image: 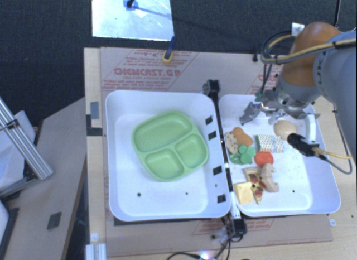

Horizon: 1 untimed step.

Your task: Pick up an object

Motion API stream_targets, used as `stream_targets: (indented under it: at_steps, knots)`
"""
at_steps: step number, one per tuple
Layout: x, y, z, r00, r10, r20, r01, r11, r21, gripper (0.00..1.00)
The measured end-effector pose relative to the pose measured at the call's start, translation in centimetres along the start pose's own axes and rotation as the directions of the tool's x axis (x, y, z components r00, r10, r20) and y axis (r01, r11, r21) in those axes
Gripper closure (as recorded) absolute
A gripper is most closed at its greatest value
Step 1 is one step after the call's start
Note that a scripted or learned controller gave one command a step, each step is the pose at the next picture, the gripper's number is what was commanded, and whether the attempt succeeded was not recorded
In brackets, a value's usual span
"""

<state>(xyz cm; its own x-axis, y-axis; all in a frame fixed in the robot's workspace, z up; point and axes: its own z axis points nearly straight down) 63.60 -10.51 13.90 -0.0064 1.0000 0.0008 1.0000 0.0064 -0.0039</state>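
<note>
The right white bin (321,195) holds a cluster of toy foods. Among them are a brown cookie (241,136), a green leafy piece (244,154), a red tomato (264,158), a speckled white block (270,143), a beige egg shape (284,128), a yellow cheese wedge (243,192), a pizza slice (256,180) and a tan piece (269,178). My gripper (252,111) hangs over the far left part of this bin, just above and behind the cookie. Nothing is visibly held in it.
The left white bin (122,197) carries a green divided plate (169,145). A black clip strip (216,141) runs along the seam between the bins. A black-tipped cable (304,144) crosses the right bin near the egg shape. The arm's grey and orange body (312,52) looms at the right.
</note>
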Motion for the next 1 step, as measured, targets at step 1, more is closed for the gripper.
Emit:
stream_targets:
  at_steps: [1]
  knots:
    - [0.07, -0.07, 5.36, 1.0, 0.003, 0.0, -0.003, 1.0, 0.001, 0.0]
